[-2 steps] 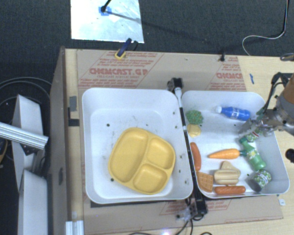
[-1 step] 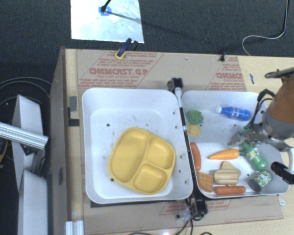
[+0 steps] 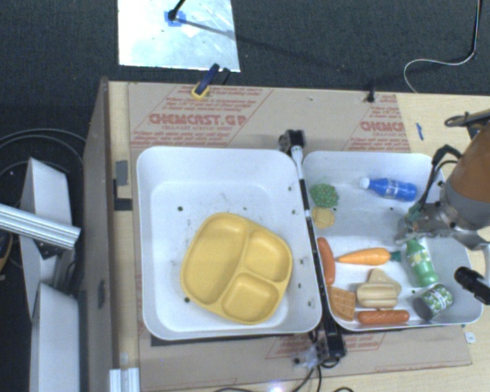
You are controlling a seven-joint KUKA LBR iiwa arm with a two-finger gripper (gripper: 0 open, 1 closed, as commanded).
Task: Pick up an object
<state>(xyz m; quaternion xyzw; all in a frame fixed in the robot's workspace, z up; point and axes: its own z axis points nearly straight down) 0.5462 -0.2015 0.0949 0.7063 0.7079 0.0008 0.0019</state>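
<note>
The right bin [image 3: 343,170] holds several toy items. A blue bottle [image 3: 390,189] lies near its back, and a green leafy piece [image 3: 323,194] sits at the back left. An orange carrot [image 3: 363,257] lies across the middle. A green bottle [image 3: 419,261] lies to the carrot's right. My gripper [image 3: 414,225] hangs low over the right bin, just above the top end of the green bottle and below the blue bottle. Nothing can be seen held in it.
The left bin [image 3: 163,178] holds a yellow divided tray [image 3: 237,266]. In the right bin's front are a red sausage [image 3: 327,261], a cracker [image 3: 341,301], a bread roll [image 3: 378,291], another sausage [image 3: 383,318] and a small green can [image 3: 434,301]. The arm [image 3: 478,178] stands over the bin's right rim.
</note>
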